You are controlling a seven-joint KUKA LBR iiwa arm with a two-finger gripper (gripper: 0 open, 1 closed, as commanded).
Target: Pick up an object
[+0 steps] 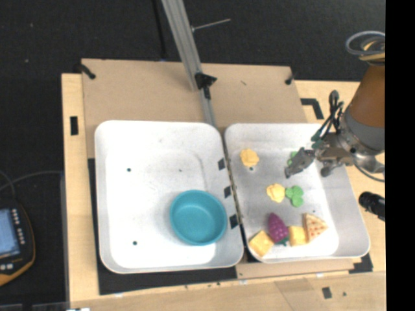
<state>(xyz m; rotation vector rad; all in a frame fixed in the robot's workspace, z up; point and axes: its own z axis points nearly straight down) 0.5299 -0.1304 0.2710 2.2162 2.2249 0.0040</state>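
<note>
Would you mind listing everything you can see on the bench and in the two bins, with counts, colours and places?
bins: two, white, side by side on the bench
bowl: one, blue, left bin, near its front right corner
yellow toys: two, right bin, one at the upper left, one mid-bin
green toy: one, right bin, touching the mid-bin yellow one
grapes: one bunch, purple, right bin front
yellow blocks: two, right bin front, either side of the grapes
pizza slice: one, orange-tan, right bin front right
handheld device: one, black and orange, far left
arm: one, grey with orange band
gripper: one, over the right bin
</note>
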